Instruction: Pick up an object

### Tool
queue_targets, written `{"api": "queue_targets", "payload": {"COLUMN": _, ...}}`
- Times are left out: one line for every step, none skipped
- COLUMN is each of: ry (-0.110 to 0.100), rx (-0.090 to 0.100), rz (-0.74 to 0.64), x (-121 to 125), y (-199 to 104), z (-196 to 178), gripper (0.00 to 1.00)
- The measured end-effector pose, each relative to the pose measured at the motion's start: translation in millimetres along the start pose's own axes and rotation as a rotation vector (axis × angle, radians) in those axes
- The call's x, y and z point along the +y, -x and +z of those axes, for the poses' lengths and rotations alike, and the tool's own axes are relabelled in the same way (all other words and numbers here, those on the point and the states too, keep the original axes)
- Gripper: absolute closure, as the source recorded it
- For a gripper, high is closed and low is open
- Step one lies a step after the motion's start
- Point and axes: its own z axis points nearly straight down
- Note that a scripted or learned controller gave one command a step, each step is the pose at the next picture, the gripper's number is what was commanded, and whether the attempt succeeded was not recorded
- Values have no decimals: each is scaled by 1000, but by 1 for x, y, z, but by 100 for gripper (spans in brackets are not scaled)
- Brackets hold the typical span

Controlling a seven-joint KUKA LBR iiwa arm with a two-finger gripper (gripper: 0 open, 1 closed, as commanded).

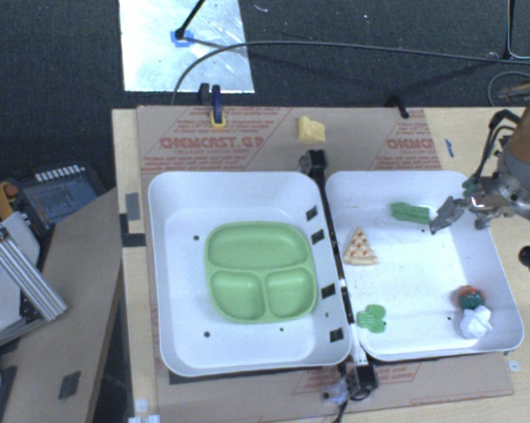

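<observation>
The right bin (491, 266) holds a pizza-slice toy (359, 248), a long green piece (411, 213), a small green piece (371, 317) near the front edge, and a red, teal and white toy (472, 311) in the front right corner. My gripper (462, 217) hangs over the bin's right rear part, just right of the long green piece. Its fingers (442, 217) are spread open and hold nothing. The left bin (175, 254) carries a green divided plate (259, 271).
A yellow block (311, 128) lies on the cardboard behind the bins. A clamp (215, 103) sits at the back edge. Black clips line the divider (324, 247) between the bins. A cable runs across the dark floor behind.
</observation>
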Motion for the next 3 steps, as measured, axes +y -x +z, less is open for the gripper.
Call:
{"api": "queue_targets", "payload": {"ry": 2, "rx": -1, "rz": 0, "x": -7, "y": 0, "z": 44, "gripper": 0}}
{"api": "queue_targets", "payload": {"ry": 2, "rx": 0, "rz": 0, "x": -6, "y": 0, "z": 96, "gripper": 0}}
{"api": "queue_targets", "payload": {"ry": 7, "rx": -2, "rz": 1, "x": -5, "y": 0, "z": 82, "gripper": 100}}
